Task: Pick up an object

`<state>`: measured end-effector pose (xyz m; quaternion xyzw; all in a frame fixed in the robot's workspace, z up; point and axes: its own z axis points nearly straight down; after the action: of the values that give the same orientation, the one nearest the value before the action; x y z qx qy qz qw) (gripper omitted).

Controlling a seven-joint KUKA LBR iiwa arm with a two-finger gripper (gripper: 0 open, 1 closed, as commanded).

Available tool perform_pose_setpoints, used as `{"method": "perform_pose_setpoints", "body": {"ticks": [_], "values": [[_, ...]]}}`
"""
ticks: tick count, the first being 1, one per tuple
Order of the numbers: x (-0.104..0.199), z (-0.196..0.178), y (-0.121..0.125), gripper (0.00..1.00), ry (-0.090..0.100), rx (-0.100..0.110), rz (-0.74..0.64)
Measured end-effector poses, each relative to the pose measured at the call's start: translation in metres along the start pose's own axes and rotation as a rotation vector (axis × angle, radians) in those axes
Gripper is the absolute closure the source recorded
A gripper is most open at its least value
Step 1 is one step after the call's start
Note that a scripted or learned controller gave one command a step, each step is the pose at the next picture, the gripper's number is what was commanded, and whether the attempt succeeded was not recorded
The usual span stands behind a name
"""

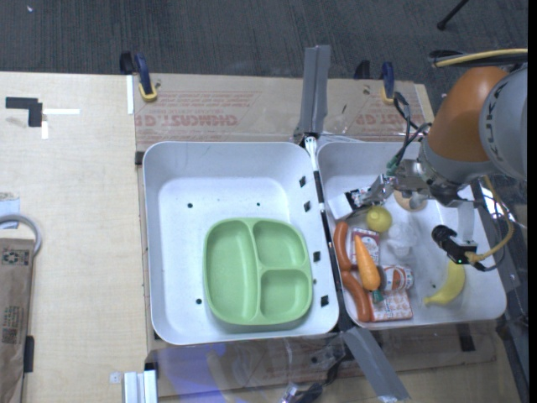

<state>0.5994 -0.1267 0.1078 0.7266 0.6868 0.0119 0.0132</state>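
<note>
Overhead, jaws (aperture unclear) just above lemon, right bin

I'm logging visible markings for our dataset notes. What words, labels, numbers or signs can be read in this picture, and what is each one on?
"CHEMCAST GP", red, repeated and upside down: on the protective sheet behind the bins.
Recycling symbol with small print, too small to read: on the brown paper bag at the left edge.
Red and white print, too blurred to read: on the packet in the right bin.
</note>
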Motion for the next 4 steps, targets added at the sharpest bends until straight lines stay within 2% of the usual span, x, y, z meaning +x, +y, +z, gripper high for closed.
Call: {"method": "perform_pose_setpoints", "body": {"ticks": [1,2,3,4], "values": [[0.03,0.016,-0.039,0.0,0.004,0.039,-0.152],[0.029,0.008,-0.04,1.0,0.004,0.042,-0.148],[0.029,0.008,-0.04,0.0,0.004,0.042,-0.148],[0.02,0.01,-0.117,0.0,-0.002,0.026,-0.095]]}}
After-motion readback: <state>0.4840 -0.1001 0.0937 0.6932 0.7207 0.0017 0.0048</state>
